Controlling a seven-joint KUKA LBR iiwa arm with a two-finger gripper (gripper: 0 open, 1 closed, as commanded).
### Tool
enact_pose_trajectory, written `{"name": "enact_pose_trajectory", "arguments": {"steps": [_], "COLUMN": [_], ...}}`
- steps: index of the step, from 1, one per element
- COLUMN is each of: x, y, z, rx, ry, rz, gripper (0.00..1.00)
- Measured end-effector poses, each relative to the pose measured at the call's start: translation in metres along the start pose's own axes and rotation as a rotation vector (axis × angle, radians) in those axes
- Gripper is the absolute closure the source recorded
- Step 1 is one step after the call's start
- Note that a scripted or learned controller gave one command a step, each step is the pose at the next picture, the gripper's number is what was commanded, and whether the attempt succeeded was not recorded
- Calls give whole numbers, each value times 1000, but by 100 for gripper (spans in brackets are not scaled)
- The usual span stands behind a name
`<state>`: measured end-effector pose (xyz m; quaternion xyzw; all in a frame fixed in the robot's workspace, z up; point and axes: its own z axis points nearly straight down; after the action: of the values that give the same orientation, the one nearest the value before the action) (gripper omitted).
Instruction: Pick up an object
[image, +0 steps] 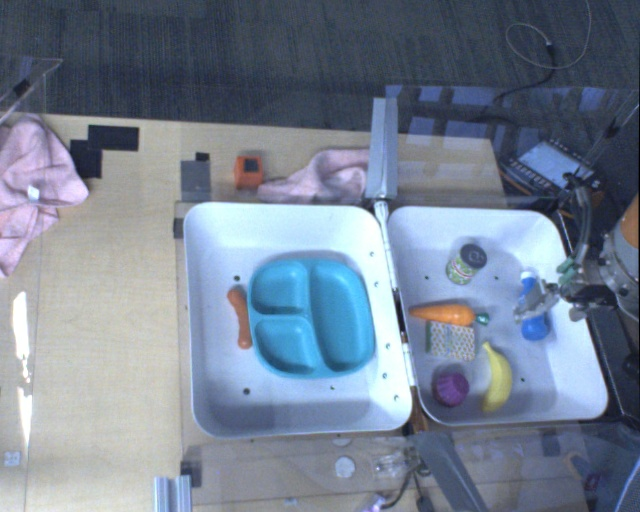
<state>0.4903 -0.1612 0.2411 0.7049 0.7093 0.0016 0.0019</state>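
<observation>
Gripper (541, 297) sat low at right bin's (500, 222) right side, right over blue object (536, 326). Couldn't tell how open it was or whether it held anything. Carrot (442, 314), banana (496, 377) nearby.

A robotics lab test station is shown from above. A pale wooden desk (100, 330) carries two shallow white bins (200, 300) set side by side, stocked with toy food. Clear plastic guard panels (450, 110) are seen at twelve o'clock, loose cables (545, 45) and a small screen (553, 160) at two o'clock, and dark carpet (250, 50) lies beyond the desk.
</observation>
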Motion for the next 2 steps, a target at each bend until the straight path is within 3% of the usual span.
{"name": "enact_pose_trajectory", "arguments": {"steps": [1,2], "x": [1,69], "y": [3,28], "z": [-12,-12], "rx": [-7,-4], "ry": [-1,-1], "rz": [-5,-650], "gripper": [100,100]}}
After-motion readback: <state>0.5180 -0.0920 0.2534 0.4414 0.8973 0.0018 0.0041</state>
